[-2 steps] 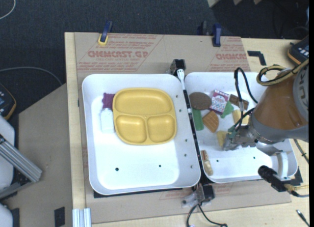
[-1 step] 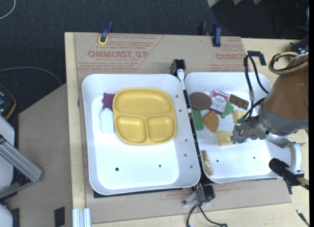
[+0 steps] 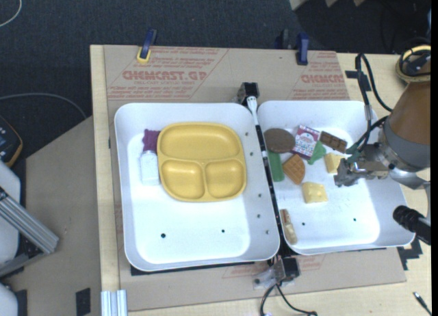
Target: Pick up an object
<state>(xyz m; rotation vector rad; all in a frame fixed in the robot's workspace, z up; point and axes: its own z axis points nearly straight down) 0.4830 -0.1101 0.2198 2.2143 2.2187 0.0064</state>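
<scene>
Nearest the lens, along the bench's front edge, a tangle of cables and a small clamp (image 3: 284,267) sit below the seam where the two bins meet.

Candidates for the pick lie in the right bin (image 3: 356,229): a pale yellow wedge (image 3: 315,192) just below the middle of the clutter, a waffle-patterned piece (image 3: 294,169), a brown round item (image 3: 278,139), a pink-and-white packet (image 3: 306,141), a green piece (image 3: 275,166) and a small tan stick (image 3: 288,225) near the bin's front-left corner. The gripper (image 3: 348,171) hovers at the right side of this cluster, close to a small pale cube (image 3: 332,163), and nothing is visibly held. Whether its fingers are spread or closed cannot be told from this angle.

Judged from the layout, the yellow wedge is the better target: it lies apart from its neighbours, while the pieces above it crowd and touch. A clean attempt would centre over it, descend straight, and close across its narrower width without nudging the waffle piece.

Beyond these, the left bin (image 3: 178,236) carries a yellow divided plate (image 3: 200,160) with a purple-and-white object (image 3: 148,154) tucked against its left edge. Both bins rest on a cardboard sheet (image 3: 205,68) printed with red lettering and pinned by a yellow clip (image 3: 144,51) and a blue clip (image 3: 301,46). Dark carpet (image 3: 68,7) surrounds the bench.
</scene>
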